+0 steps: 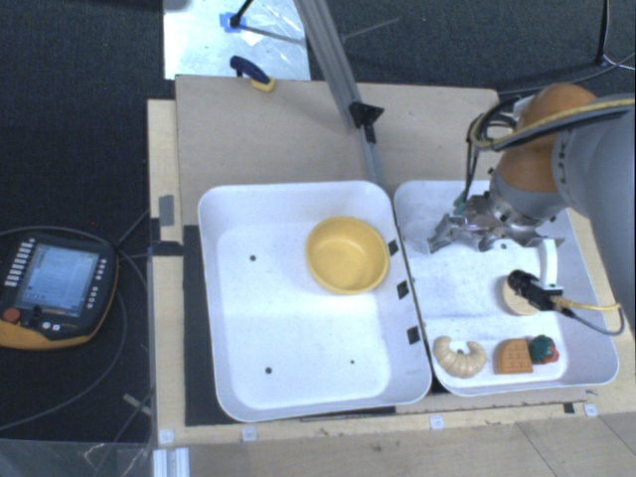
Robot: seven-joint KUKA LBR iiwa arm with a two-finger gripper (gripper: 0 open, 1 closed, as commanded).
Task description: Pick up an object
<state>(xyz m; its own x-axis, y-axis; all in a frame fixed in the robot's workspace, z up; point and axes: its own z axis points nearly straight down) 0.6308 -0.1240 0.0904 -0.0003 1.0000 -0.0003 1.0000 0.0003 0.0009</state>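
The fingers (443,237) hang over the right bin (596,371), up near its far left part, above bare white floor. Honestly can't tell from this angle if they're spread or pinched, and I don't see anything sitting between them.

All the small stuff is on the near side of the fingers, lined up along the bin's front rim. There's a curled pastry (460,356) almost straight toward the camera from them. An orange waffle piece (514,356) sits just right of the pastry. A little red and green thing (543,348) is touching that waffle piece's right side.

Off to the left of the fingers, across the divide, a yellow bowl (346,254) sits upright in the left bin (238,366). Both bins are on the tabletop (268,132).
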